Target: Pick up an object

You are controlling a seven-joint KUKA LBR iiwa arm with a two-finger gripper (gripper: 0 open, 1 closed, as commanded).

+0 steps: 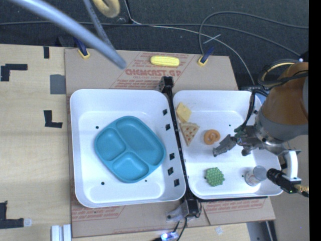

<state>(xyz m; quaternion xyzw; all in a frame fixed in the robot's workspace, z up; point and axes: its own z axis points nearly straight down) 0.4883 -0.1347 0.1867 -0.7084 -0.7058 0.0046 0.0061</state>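
Now jaws (223,147) hover above right bin (220,98), beside orange spiral piece (211,136).

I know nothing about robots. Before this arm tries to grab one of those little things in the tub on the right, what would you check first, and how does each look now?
1. Things to pick are in the right bin: ok. An orange round piece, a green bumpy ball, a waffle-like wedge and a yellow piece lie there.
2. Gripper is over that bin: ok, just right of the orange round piece.
3. Gripper carries nothing: ok, nothing between its fingers.
4. Fingers open enough: cannot tell.
5. Target stands apart: ok for the orange piece and green ball; the wedge and yellow piece lie close together.
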